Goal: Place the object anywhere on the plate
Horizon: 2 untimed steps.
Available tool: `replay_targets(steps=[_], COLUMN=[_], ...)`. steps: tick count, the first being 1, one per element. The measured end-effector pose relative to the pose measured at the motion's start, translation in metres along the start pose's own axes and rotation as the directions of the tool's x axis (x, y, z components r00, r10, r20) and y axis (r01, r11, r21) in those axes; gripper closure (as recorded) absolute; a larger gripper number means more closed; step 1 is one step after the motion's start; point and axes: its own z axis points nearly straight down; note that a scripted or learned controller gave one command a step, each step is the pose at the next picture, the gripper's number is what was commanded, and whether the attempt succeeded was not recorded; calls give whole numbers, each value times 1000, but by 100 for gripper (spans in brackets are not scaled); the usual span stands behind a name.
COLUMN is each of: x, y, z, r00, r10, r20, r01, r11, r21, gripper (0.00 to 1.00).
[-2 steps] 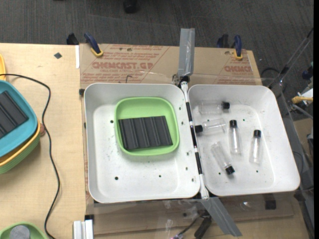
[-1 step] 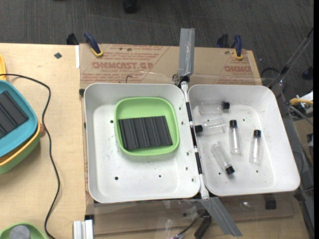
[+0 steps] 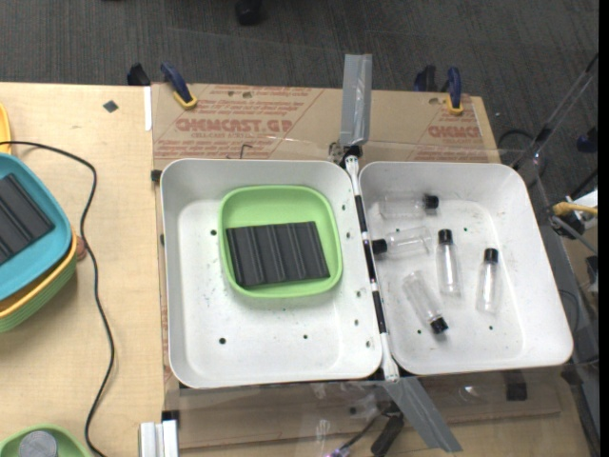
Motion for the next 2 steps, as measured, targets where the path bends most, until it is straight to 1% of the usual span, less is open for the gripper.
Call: replay_targets(steps=[1, 2], x=[-22, -22], y=[-4, -4], z=[-14, 3], r00=[1000, 1000], r10=[2, 2], r20=[-1, 0], r01=[-2, -2], r11=[1000, 1000], r21=[0, 1], gripper=[0, 0])
